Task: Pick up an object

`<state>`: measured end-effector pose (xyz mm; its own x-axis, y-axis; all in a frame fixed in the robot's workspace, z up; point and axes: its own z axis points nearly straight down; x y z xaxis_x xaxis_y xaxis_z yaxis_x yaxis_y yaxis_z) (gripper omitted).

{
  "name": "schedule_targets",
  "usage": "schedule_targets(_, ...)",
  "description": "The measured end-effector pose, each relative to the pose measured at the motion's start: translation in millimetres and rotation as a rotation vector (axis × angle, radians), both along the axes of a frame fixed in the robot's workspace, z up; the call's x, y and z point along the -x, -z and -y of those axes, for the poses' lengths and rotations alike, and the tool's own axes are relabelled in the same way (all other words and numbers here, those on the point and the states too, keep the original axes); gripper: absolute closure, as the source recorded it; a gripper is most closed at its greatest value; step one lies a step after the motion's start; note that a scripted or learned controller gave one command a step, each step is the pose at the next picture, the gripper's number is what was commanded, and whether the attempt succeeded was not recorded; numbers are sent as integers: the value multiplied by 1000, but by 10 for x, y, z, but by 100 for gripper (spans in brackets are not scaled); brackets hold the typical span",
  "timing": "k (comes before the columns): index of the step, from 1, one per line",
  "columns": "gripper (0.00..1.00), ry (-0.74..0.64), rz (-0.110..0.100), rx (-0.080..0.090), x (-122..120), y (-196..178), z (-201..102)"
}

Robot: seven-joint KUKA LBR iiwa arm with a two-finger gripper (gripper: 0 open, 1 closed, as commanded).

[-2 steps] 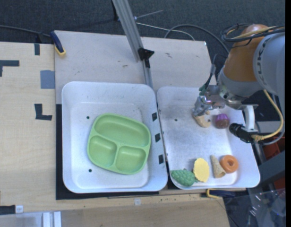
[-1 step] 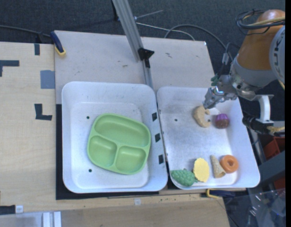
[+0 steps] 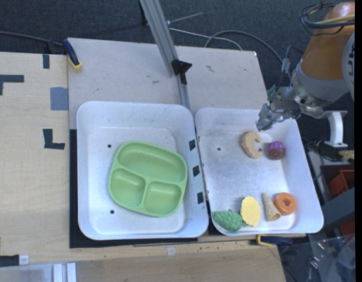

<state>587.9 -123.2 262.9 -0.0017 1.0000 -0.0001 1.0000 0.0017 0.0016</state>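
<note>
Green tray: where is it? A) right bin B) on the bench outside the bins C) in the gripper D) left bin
D: the green tray lies flat in the left bin; the gripper is over the right bin, by the tan piece.

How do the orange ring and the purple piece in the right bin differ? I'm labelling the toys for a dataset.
The orange ring has a hole through its middle; the purple piece looks solid and rounded. The ring lies near the bin's front edge beside a tan cone; the purple piece sits farther back, next to a tan lump, close under the gripper. Both rest in the right bin.
</note>
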Motion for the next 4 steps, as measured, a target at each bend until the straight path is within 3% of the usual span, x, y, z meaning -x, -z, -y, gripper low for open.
schedule_targets(4,100,-6,-4,-1,143,163,-2145)
